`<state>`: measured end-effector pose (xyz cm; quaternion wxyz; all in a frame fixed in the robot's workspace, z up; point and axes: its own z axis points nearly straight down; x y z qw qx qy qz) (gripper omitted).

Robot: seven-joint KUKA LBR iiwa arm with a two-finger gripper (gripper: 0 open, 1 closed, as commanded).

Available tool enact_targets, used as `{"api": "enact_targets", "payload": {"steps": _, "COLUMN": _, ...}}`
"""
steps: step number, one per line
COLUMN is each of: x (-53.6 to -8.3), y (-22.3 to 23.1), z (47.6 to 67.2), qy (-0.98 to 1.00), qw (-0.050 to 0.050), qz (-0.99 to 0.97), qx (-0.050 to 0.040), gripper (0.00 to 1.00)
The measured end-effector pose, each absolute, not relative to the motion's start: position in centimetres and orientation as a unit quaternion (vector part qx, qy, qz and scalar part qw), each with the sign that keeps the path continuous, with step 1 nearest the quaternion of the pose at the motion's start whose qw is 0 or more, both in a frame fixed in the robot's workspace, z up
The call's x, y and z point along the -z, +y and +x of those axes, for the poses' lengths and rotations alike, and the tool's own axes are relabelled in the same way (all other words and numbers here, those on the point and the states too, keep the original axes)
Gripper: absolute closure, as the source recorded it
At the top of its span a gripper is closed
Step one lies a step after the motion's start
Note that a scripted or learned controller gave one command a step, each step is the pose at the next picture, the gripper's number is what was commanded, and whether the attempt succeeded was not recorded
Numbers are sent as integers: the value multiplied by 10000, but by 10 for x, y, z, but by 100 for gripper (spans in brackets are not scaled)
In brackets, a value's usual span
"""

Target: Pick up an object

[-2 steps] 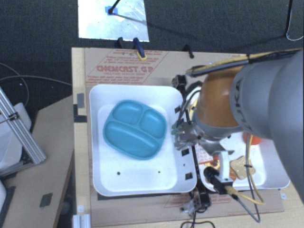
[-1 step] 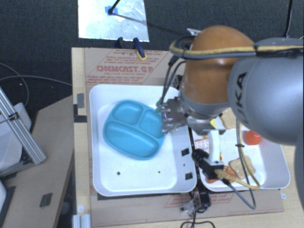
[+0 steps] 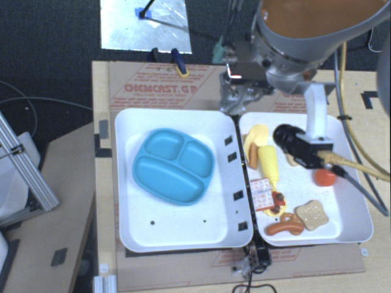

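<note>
You've lifted nothing yet: the gripper (image 3: 235, 99) hangs at upper centre, its grip state unclear, food (image 3: 269, 163) untouched.

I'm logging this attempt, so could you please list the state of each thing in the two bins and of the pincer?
Blue plastic divided plate: flat in the left white bin, compartments bare.
Yellow toy banana: lying in the right white bin.
Toast slice toy: lying flat.
Red toy tomato: resting beside the black tool.
Pincer: over the bins' far edge, holding nothing visible.
</note>
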<state>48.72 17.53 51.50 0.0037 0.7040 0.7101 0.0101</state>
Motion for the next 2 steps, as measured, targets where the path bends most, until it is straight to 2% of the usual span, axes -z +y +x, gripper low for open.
{"api": "enact_targets", "payload": {"steps": 1, "x": -369, "y": 135, "z": 485, "qy": 7060, "qw": -25, "qz": 7082, "qx": 61, "gripper": 100}}
{"api": "enact_targets", "payload": {"steps": 2, "x": -387, "y": 138, "z": 487, "qy": 7098, "qw": 11, "qz": 7044, "qx": -15, "gripper": 100}}
